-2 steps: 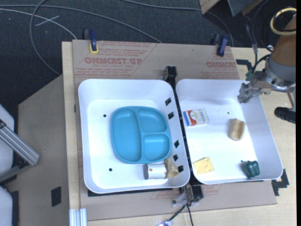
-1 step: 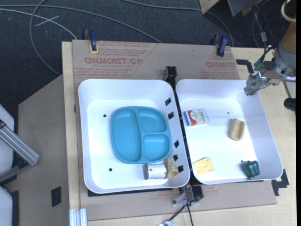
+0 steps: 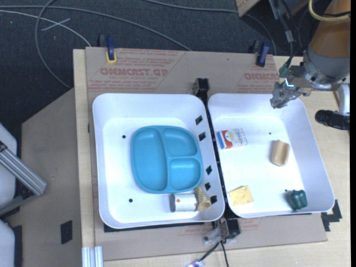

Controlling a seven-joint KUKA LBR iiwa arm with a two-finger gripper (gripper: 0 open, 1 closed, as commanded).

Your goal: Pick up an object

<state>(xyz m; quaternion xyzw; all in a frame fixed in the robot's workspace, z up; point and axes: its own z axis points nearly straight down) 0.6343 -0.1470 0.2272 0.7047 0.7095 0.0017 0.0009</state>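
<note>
While hovering over the right bin's (image 3: 311, 143) far rim, its grip unreadable, the claw (image 3: 280, 100) is approaching and needing to descend onto the brown roll (image 3: 279, 152).

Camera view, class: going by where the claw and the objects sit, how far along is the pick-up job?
Nothing looks done: the tan rounded block, yellow flat wedge, green toy pepper and white carton all lie in the right white bin. In hand: the claw hovers over that bin's far rim, with nothing visible between its fingers. Left: descend, grasp, lift.
</note>
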